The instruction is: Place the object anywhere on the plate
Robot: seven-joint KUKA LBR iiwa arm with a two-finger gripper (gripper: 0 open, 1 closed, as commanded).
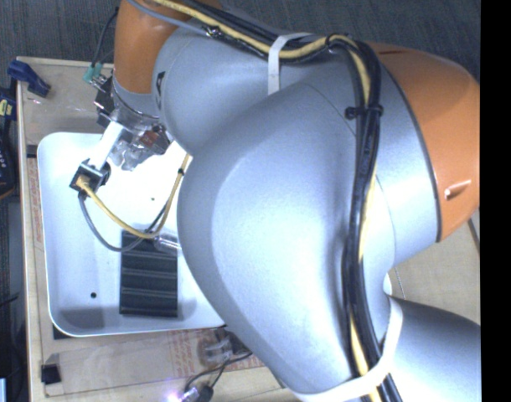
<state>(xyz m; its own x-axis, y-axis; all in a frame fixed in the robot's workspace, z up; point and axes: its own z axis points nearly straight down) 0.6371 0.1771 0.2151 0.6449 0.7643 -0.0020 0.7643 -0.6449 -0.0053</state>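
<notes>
Arm (322, 208) huge in the foreground, grey casing covering most of the right and centre; orange band (138, 32) at upper left above the wrist, a second orange section (444, 141) at far right. Black and yellow cables (360, 166) strapped along the casing with white ties.

Gripper (134, 145) at the end of the wrist, low over the upper part of a white bin (50, 224) on the left. Brightly lit and partly lost in glare against the bin floor; cannot tell how far apart it stands or whether anything sits in it. Small black-and-white fitting (88, 176) just left of the gripper, with a yellow and grey cable loop (113, 220) hanging from it across the bin.

Dark ribbed rectangular block (149, 283) lying flat on the bin floor in the lower part, well below the gripper, right edge close to the arm casing. Small dark speck (94, 295) on the bin floor left of the block.

Plate cannot be made out; much of the bench hidden behind the arm.

Wooden tabletop (121, 363) along the bin's lower edge, with a small clear fitting (214, 346). Blue clamp (25, 75) at the upper-left corner of the tabletop. Dark carpet (38, 15) beyond.
</notes>
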